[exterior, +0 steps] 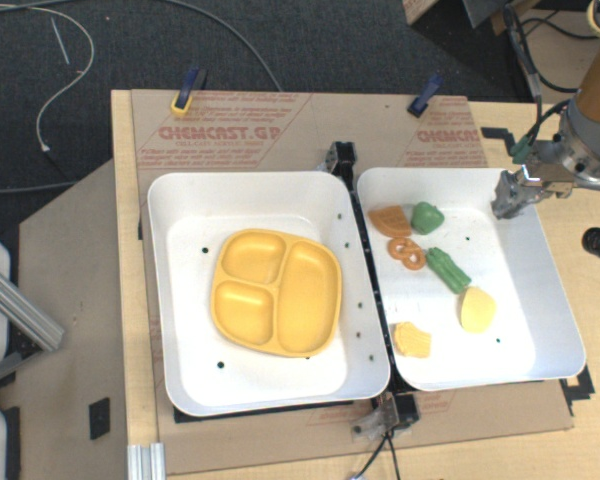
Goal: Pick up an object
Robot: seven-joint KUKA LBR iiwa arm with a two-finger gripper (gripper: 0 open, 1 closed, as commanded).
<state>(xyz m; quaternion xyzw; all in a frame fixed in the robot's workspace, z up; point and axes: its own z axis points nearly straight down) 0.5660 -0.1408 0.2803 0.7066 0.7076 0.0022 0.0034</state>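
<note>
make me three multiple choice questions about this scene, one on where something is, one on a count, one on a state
1. Where is the yellow divided plate?
A. in the left bin
B. in the right bin
C. on the floor

2. How many compartments does the plate have?
A. one
B. three
C. six

3. How does the gripper stand relative to the food items?
A. pressed onto the green pepper
B. lifting the pretzel
C. at the right bin's upper right corner, apart from all of them

Answers:
1. A, the plate lies in the left bin.
2. B, two small sections on its left and one long one on its right.
3. C, it sits at the right bin rim, with bare white floor between it and the nearest item, the green pepper; the pretzel lies on the bin floor.
</note>
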